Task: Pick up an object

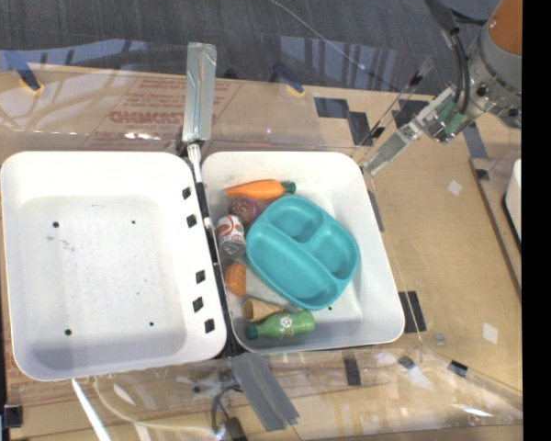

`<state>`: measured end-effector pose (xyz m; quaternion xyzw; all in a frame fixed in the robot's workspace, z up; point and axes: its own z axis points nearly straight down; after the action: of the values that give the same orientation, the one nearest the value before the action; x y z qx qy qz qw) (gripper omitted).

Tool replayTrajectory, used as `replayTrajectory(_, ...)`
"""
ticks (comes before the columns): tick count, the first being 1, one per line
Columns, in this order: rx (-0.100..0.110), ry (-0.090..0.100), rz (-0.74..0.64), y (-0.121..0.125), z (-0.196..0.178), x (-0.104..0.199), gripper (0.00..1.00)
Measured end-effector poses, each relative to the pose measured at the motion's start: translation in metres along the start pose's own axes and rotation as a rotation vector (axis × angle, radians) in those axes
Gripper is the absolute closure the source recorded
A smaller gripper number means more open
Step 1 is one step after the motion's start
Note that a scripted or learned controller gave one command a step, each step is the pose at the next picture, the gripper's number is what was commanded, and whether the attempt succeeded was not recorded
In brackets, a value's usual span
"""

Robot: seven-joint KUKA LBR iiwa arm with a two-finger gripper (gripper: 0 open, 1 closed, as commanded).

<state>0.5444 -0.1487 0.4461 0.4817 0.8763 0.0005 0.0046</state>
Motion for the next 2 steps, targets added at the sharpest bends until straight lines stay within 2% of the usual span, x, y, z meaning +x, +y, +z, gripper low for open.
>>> replayTrajectory(1, 0.007, 0.003, -0.002, 0.0, -0.006, -0.002, 1.0)
replayTrajectory(2, 0.009, 0.005, 0.382, 0.049, 0.006, 0.018, 1.0)
